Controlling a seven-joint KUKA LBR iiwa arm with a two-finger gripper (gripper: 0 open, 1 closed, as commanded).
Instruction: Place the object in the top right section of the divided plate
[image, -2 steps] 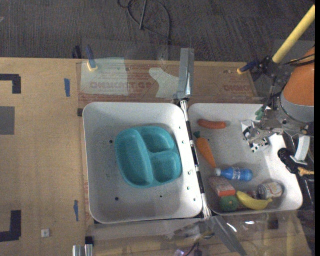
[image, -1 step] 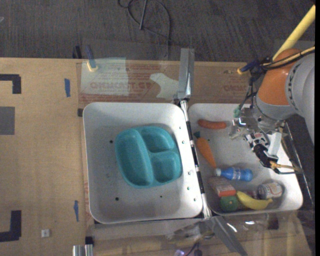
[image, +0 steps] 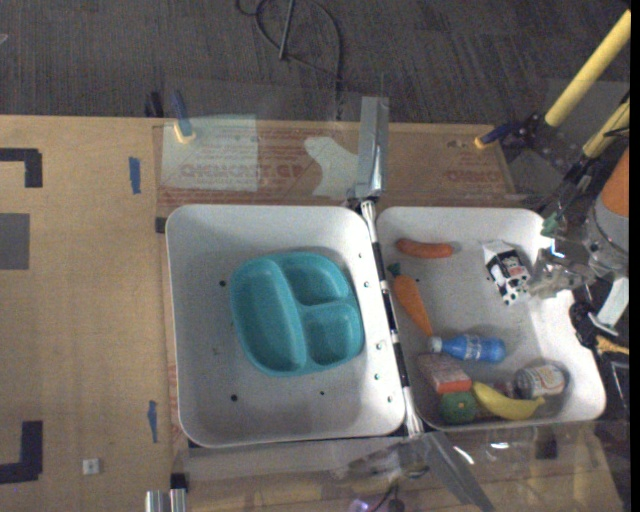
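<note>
A teal divided plate (image: 296, 312) lies in the left bin (image: 200, 250), tilted a little. It has one long section on the left and two smaller ones on the right. The upper right section (image: 318, 281) holds nothing. My gripper (image: 508, 274) hangs low over the upper right part of the right bin (image: 570, 335), coming in from the grey arm (image: 600, 240) at the view's right edge. It is to the right of an orange sausage (image: 425, 248) and above a blue bottle (image: 472, 348). It touches neither.
The right bin also holds a carrot (image: 411, 303), a banana (image: 507, 402), a small can (image: 541, 380), a brown-red packet (image: 443, 373) and a green and red piece (image: 458, 407). A metal divider (image: 385, 310) separates the bins. Yellow poles (image: 590, 65) stand at the far right.
</note>
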